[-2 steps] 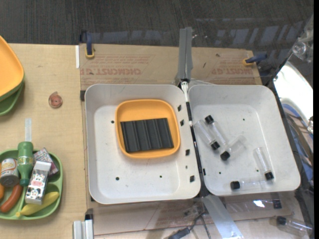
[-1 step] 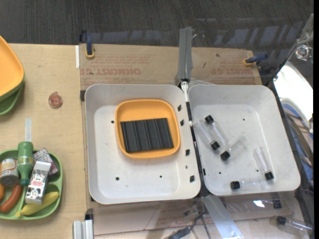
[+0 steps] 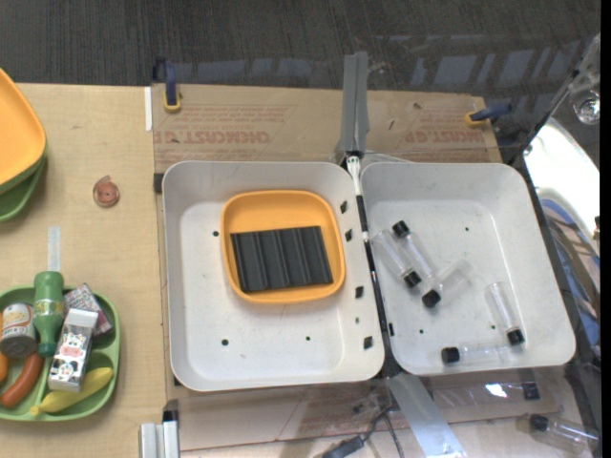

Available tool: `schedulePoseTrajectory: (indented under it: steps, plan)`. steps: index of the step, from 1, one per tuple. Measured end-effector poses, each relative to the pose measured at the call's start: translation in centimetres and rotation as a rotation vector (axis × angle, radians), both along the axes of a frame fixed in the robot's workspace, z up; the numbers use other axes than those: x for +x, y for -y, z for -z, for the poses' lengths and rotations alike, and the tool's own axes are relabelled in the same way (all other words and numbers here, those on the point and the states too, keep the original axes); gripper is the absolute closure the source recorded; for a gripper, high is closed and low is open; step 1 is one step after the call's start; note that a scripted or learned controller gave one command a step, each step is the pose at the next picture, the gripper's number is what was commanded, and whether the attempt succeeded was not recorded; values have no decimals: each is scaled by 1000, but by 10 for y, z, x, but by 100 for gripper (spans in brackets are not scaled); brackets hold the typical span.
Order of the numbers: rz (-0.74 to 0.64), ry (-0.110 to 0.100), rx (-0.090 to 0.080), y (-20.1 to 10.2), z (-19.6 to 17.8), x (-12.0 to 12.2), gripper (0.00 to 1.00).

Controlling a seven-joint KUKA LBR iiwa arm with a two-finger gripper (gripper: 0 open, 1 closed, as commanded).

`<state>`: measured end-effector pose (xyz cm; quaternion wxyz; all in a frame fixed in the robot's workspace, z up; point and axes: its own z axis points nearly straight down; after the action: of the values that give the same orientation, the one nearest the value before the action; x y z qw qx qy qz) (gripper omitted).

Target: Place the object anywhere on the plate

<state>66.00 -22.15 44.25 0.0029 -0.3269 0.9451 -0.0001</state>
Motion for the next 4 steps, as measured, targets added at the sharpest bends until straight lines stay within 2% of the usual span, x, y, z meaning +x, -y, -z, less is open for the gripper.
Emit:
schedulePoseTrajectory:
  steps: [1,4]
  plan:
    - [-72,0,0,0,0,0,100]
    - [-1062,1,-3,0,1,0,100]
